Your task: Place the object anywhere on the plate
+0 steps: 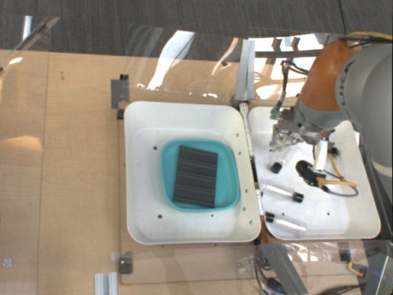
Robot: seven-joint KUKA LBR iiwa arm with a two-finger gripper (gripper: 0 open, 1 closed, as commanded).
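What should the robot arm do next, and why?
Probably lift up and pull back a little. The dark ridged block already lies flat on the teal plate in the left bin, so the job looks done. The gripper sits low over the right bin, among small markers.

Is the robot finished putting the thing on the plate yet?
It looks done: the dark ridged block lies flat on the teal plate in the left bin. Nothing seems to be in hand; the gripper is over the right bin, among small items like a white marker. I can't tell if anything is left to do.
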